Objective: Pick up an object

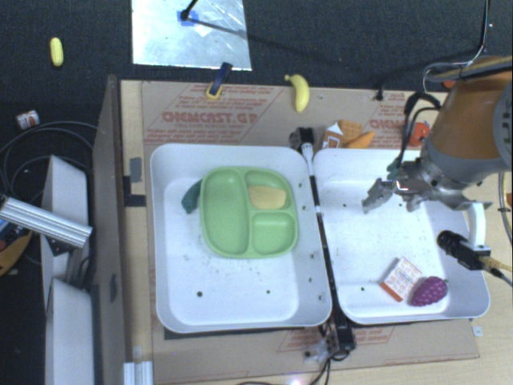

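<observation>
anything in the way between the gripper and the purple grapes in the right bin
Nothing visible does. The gripper is over the upper part of the right bin, and the purple grapes lie near its lower right corner. Bare bin floor runs between them. The small orange box touches the grapes' left side, just off that line.

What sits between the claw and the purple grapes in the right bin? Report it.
In the camera view, bare white floor of the right bin spans most of the stretch from the claw to the purple grapes. An orange-and-white packet lies right beside the grapes.
</observation>
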Tool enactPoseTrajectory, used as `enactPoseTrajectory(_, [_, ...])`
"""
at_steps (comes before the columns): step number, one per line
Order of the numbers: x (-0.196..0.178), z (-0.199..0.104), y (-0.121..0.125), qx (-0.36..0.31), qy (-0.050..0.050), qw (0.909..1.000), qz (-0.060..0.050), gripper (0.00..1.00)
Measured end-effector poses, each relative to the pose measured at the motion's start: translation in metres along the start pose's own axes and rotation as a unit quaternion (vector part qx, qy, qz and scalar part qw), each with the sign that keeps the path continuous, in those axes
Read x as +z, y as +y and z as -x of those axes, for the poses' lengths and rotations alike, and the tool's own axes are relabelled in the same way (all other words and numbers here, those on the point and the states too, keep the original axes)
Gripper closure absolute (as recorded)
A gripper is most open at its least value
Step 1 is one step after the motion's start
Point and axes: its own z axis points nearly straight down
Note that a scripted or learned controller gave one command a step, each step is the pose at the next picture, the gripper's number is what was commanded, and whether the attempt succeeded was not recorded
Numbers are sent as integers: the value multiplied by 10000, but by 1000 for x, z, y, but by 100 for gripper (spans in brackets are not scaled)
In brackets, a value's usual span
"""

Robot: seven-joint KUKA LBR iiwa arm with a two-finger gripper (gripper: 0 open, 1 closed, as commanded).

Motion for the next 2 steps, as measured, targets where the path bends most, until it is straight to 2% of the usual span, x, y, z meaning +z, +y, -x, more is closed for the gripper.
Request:
enactPoseTrajectory(1, [50, 34, -11, 27, -3, 10000, -16, 0])
enactPoseTrajectory(2, [42, 111, 119, -9, -41, 10000, 87, 0])
